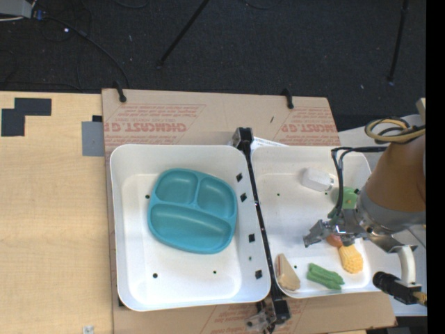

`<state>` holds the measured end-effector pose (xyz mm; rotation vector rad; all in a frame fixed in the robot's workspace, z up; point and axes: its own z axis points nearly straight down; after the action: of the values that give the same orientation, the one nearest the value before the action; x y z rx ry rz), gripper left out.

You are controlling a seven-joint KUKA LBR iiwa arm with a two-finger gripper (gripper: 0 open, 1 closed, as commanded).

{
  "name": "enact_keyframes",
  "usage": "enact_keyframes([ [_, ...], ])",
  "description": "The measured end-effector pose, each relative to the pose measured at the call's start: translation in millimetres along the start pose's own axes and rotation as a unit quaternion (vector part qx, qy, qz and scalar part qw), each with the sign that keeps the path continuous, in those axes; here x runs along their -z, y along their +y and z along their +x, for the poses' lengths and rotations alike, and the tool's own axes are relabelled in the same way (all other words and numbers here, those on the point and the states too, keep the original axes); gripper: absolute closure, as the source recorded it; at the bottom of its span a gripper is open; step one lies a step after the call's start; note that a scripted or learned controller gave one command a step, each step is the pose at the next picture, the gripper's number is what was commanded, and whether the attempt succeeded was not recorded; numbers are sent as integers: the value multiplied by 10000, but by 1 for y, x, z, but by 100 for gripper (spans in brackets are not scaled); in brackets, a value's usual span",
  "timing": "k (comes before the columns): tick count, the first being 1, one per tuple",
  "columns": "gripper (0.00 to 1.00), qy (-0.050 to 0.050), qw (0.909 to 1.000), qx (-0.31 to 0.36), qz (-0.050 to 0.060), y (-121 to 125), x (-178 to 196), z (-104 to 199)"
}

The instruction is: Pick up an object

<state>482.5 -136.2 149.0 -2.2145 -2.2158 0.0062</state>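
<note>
In the right bin (292, 160) we see the gripper (327, 234) low over the floor, just left of a yellow corn cob (352, 258) and a small red piece (336, 241). We cannot tell how its jaws are set. A green bean pod (325, 275) and a bread slice (287, 273) lie near the front wall, a white block (317, 180) farther back. The left bin (132, 165) holds a teal divided plate (192, 210)

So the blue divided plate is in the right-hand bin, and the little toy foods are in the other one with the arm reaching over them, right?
Not quite. The camera view shows the blue divided plate in the left bin. The toy foods, such as the corn and green beans, lie in the right bin, where the arm reaches in.
</note>
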Motion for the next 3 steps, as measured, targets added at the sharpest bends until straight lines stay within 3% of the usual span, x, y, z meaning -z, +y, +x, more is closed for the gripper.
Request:
enact_keyframes([
  [1, 0, -2, 10000, -5, -5, 2, -45, 5],
  [2, 0, -8, 10000, -7, -21, 2, -62, 6],
  [3, 100, -5, 10000, -30, -30, 2, -51, 5],
])
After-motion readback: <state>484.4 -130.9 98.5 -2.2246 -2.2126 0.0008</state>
